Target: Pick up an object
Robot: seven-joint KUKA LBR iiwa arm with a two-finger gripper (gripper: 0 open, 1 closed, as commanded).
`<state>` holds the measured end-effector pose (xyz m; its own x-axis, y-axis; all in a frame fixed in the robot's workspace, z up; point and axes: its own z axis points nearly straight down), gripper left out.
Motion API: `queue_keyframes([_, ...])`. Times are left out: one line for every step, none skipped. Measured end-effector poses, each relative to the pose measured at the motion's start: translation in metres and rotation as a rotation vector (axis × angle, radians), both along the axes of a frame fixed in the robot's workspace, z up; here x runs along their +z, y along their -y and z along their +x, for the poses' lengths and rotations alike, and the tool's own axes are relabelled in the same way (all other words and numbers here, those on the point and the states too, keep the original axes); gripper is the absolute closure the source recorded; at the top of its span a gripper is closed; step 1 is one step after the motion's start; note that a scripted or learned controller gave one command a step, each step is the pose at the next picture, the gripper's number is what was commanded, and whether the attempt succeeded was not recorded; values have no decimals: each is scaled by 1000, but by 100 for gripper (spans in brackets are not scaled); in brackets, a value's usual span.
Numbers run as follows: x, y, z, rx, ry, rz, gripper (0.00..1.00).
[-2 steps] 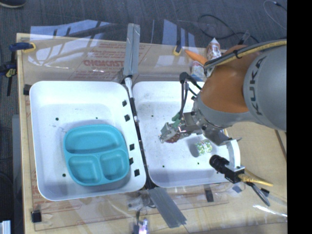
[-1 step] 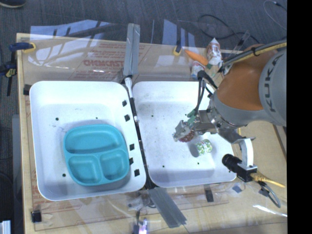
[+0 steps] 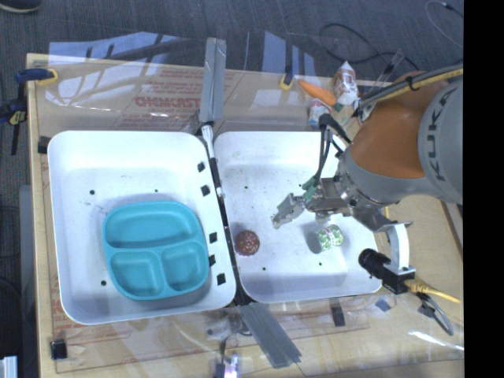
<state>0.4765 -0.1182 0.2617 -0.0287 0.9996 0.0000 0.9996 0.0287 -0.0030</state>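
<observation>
The gripper (image 3: pixel 285 211) is being held over the right bin (image 3: pixel 260 152), its fingers seemingly spread with nothing between them. A brown ball (image 3: pixel 247 242) is lying just left of it; a green-white object (image 3: pixel 330 237) is lying just right.

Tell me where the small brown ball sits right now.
The brown ball lies in the right bin, near its left wall, left of the gripper.

A blue tray (image 3: pixel 153 248) with three compartments lies in the left bin (image 3: pixel 71 164). Clear plastic sheeting (image 3: pixel 118 77) covers the tabletop (image 3: pixel 35 235) behind both bins, and a blue clamp (image 3: pixel 31 75) grips its far left corner. Dark carpet (image 3: pixel 236 6) lies beyond.
</observation>
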Motion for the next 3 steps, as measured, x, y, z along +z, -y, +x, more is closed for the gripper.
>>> queue_keyframes([-171, 6, 0, 233, 3, -1, 0])
queue_keyframes([-170, -1, 62, 218, -3, -3, 0])
queue_keyframes([-161, -4, 63, 224, -4, 2, 100])
